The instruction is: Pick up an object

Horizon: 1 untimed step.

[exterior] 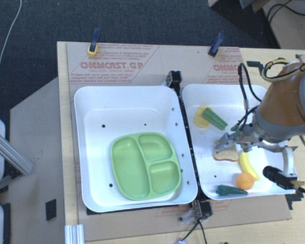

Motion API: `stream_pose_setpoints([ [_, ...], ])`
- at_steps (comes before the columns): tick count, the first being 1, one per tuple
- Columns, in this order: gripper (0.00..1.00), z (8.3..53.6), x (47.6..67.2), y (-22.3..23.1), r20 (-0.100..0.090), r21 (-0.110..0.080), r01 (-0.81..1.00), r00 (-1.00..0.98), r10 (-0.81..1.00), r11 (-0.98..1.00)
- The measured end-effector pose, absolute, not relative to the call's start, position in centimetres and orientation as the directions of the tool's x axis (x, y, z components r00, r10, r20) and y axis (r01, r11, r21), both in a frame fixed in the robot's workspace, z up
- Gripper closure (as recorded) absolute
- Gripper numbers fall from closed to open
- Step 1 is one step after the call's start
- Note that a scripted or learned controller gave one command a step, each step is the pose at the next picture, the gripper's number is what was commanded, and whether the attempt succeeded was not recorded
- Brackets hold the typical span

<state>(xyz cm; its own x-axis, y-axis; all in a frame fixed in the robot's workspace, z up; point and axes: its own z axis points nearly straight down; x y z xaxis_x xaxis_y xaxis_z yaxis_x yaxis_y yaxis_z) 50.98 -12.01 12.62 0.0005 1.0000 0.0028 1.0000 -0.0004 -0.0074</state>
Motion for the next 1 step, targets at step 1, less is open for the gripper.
stream_pose_setpoints([
  [1,0.0,8.28,50.96,-11.99,0.001,-0.003,1.0,0.002,1.0,-0.002],
])
